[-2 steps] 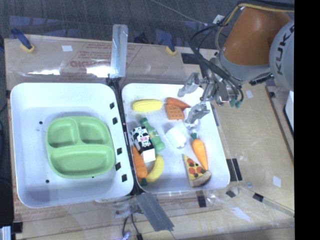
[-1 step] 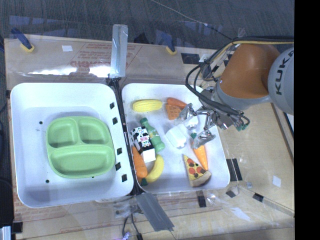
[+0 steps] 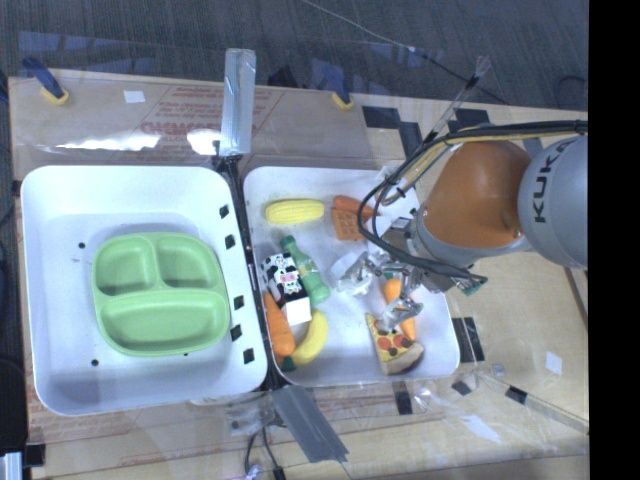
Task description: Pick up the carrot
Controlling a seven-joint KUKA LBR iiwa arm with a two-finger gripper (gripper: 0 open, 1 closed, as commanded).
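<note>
Gripper (image 3: 398,290) down in right bin (image 3: 440,353), fingers pinching a small carrot (image 3: 392,290) just above the pizza slice (image 3: 394,343). Second carrot (image 3: 279,326) lies beside banana (image 3: 312,338) near the divider.

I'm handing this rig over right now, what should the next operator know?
Gripper: low in the right bin, just above the pizza slice; open or shut cannot be told.
Carrot: lying by the right bin's left wall, beside the banana and below the milk carton, well apart from the gripper.
Small orange bits show at the gripper; what they are is unclear.
Done: nothing confirmed, carrot not lifted.
Left: move to the carrot, grasp, lift.
</note>
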